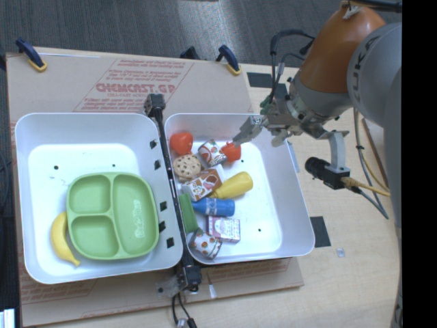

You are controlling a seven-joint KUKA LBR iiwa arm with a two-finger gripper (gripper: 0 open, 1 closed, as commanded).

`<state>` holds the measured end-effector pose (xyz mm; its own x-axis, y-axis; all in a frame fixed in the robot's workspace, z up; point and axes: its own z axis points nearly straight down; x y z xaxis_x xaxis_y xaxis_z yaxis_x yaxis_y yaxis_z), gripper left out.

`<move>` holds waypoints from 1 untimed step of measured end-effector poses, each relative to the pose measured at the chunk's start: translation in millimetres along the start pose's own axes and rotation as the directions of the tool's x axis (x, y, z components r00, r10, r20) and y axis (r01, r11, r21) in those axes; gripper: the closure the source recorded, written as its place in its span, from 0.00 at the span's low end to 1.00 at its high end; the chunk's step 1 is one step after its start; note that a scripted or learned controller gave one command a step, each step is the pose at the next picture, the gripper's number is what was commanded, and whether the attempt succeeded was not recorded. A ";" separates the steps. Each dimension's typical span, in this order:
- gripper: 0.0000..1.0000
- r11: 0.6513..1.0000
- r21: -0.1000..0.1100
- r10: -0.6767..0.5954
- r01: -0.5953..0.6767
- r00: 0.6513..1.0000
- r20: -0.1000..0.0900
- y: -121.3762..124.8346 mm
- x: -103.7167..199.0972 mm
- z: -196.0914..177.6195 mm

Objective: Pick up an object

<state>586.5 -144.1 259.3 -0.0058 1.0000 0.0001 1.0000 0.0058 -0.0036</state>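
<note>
The arm reaches in from the right, orange band bright above the wrist, and the claw [240,139] hangs over the upper part of the right bin [290,203]. Its fingers slant down toward the pile, the tip right at a small red ball-like object [232,152]. Whether that piece is gripped or just touched, I cannot tell, and the finger spacing is too hidden to call.

Down in the right bin, the clutter hugs the left wall. A red tomato-like toy [181,143] sits at the top, a cookie [186,166] just below it, and a small patterned packet [212,153] lies between the tomato and the red ball. A yellow bottle-shaped toy [232,184] lies tilted across the middle, a blue can [214,207] beneath it. A pink carton [225,229] rests near the bottom, and a green strip [186,212] runs along the bin's left wall.

Over in the left bin [41,135], a green divided plate [113,215] lies flat, with a yellow banana [61,241] tucked against its lower left edge. Both bins sit on a cardboard sheet [136,80] on the tabletop [355,265].
</note>
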 end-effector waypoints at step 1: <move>0.00 1.000 0.000 0.000 0.000 1.000 0.000 0.0 0.0 0.0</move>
<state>586.5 -144.1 259.3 -0.0058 1.0000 0.0001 1.0000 0.0058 -0.0036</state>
